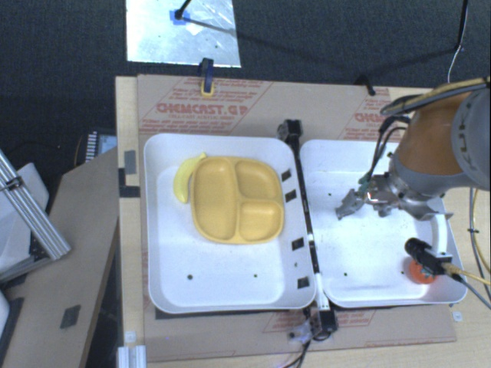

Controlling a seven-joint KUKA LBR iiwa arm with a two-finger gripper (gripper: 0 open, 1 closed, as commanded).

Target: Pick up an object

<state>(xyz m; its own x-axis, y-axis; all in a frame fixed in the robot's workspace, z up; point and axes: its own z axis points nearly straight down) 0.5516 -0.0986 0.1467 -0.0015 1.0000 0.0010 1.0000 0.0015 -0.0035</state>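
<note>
Camera view | yellow divided plate (234, 199), three compartments | yellow banana (182, 178) beside it

Bench (129, 282) bears cardboard sheet (253, 106); two white bins (165, 282) (368, 290) side by side on it.

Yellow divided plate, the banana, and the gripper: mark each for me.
yellow divided plate (234, 199): camera view, centre of the plate, left bin.
banana (182, 179): camera view, its middle, at the plate's left edge.
gripper (349, 205): camera view, at its tip, over the right bin.

A silver sheet (182, 20) lies on dark carpet beyond the cardboard-covered bench (253, 102).
</note>
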